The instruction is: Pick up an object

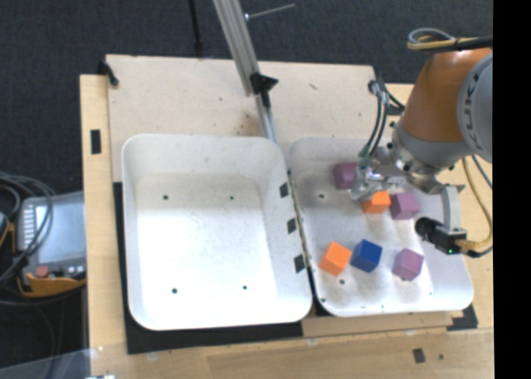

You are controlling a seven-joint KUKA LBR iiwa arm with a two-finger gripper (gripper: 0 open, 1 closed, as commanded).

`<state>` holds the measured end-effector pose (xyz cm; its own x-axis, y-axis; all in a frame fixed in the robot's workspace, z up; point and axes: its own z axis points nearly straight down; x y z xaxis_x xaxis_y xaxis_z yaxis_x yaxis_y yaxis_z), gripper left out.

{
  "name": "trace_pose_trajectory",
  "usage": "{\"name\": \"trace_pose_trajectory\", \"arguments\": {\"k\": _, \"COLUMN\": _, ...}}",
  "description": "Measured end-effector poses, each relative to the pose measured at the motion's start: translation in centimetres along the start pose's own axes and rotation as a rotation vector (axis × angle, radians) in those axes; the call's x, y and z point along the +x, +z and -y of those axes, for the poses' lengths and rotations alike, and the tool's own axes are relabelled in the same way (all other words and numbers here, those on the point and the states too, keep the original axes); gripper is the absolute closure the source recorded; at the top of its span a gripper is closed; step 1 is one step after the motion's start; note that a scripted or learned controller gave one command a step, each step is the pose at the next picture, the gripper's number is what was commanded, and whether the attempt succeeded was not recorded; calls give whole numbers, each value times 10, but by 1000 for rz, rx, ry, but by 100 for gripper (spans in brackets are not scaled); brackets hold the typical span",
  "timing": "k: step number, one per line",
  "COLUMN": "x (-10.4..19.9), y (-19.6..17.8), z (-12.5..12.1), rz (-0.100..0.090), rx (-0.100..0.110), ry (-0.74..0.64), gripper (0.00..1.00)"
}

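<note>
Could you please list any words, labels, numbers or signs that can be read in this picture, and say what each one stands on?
No text can be read anywhere in this view.
The small device at the left edge beside the bench has a screen and controls, but any markings are too small and blurred to read.
The blocks, such as the blue block, and the arm show plain surfaces.

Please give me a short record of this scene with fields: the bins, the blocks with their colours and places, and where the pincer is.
left bin: white, shallow
right bin: white, holds all blocks
purple blocks: three, one at upper left, one beside the pincer, one at lower right
orange blocks: two, one under the pincer, one lower left
blue block: touching the lower orange block
pincer: low over the upper orange block
grasp: cannot tell
</note>
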<state>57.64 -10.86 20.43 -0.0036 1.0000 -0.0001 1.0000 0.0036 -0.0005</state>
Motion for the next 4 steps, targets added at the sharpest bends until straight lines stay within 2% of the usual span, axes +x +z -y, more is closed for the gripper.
{"name": "trace_pose_trajectory", "arguments": {"k": 1, "x": 41, "y": -15, "z": 17, "rz": -2, "rx": -2, "ry": -2, "gripper": 100}}
{"name": "trace_pose_trajectory", "arguments": {"k": 3, "x": 129, "y": -11, "z": 49, "rz": -2, "rx": 0, "ry": -3, "gripper": 100}}
{"name": "trace_pose_trajectory", "arguments": {"k": 4, "x": 170, "y": -27, "z": 69, "rz": -3, "rx": 0, "ry": -4, "gripper": 100}}
